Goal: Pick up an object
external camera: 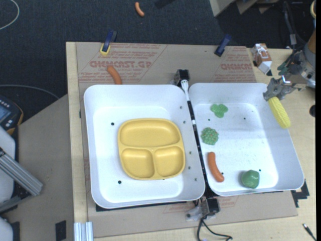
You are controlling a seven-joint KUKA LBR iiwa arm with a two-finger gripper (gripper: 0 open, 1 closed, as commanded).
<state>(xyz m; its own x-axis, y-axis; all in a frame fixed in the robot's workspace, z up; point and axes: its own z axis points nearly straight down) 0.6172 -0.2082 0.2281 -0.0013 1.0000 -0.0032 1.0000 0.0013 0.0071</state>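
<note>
- Gripper (275,90): sits at the upper right of the frame, over the right rim of the right bin (296,164). Its tip is at the upper end of the corn cob; whether the claw is released or clenched cannot be told at this size, and no object is clearly held in it.
- Corn cob (279,112): the likeliest target, being nearest the tool. It is a yellow, tapered cylinder with a ribbed, kernelled surface, lying aslant on the bin's right rim, in the frame's upper right.
- Handling, judged: probably a light, stiff plastic toy. The rounded body may roll or slip out sideways, and its perch on the sloping rim adds to that risk. A hold across the middle, square to its long axis, looks safest.
- Other candidates in the right bin:
  - two flat, knobbly green pieces (218,110) (209,135), near the bin's left wall;
  - a smooth orange-red sausage (215,166), low in the bin;
  - a glossy, rounded green lump (250,178), in the bin's lower right.
- Left bin (95,134): holds a matte yellow divided plate (150,148) with three compartments, rigid and too broad to be easily gripped.
- Bench board (165,59): brown printed cardboard, bearing a second sausage (114,75) above the left bin.
</note>
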